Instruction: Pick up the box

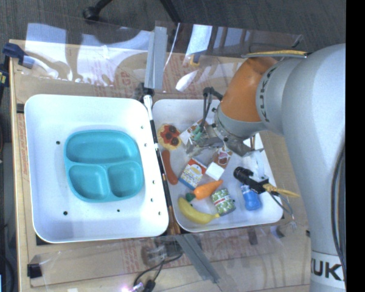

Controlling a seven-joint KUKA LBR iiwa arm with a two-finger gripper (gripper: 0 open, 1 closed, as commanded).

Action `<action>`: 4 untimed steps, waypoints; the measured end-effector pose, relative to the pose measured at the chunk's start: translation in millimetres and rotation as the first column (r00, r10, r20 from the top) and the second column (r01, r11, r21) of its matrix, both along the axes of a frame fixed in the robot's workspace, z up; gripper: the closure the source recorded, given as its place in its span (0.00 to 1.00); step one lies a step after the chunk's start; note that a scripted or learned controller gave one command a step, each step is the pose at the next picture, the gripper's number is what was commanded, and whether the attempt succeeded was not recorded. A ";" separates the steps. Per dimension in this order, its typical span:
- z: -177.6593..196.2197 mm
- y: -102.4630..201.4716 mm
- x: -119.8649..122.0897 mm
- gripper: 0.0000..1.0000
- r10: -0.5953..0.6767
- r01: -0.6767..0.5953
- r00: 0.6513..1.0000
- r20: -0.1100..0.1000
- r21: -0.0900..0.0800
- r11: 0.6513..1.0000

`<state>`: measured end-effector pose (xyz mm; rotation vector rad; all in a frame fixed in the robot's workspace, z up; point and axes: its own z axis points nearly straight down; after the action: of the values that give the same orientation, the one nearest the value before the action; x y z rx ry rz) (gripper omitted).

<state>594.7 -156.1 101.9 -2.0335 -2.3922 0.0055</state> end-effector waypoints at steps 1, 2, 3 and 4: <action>0.0 0.2 0.1 0.00 0.000 0.000 1.000 0.000 0.000 1.000; -6.3 -2.0 44.8 0.00 -0.007 0.007 0.999 -0.038 0.008 1.000; -10.6 1.9 -12.6 0.00 -0.033 0.033 0.999 -0.001 0.001 0.999; -5.2 20.1 -39.7 0.00 0.146 -0.146 0.989 0.013 -0.017 0.989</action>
<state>554.9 -136.1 96.7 -1.8662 -2.5521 0.0109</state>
